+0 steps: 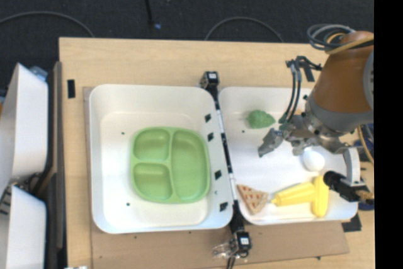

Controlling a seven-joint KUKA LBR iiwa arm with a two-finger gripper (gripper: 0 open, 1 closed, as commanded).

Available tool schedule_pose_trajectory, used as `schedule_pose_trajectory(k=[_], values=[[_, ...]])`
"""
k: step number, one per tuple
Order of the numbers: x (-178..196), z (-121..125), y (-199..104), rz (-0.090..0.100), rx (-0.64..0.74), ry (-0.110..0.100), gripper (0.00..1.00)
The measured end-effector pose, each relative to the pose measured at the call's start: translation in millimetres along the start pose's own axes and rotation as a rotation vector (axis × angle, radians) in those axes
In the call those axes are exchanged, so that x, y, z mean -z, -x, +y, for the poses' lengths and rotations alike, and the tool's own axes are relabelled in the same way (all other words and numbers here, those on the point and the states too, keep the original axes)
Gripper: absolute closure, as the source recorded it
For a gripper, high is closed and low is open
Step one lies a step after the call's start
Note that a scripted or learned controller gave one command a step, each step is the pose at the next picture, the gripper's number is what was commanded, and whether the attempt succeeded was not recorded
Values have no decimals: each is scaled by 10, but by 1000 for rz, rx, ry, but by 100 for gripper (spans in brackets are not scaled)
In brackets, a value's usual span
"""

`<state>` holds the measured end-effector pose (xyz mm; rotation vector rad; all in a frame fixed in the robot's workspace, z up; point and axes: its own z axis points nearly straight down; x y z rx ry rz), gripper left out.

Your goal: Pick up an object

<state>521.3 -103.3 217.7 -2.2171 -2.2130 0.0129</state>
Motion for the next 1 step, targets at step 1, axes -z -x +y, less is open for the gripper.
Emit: schedule_pose_trajectory(k=[1], values=[[66,27,-2,-2,3,14,0]])
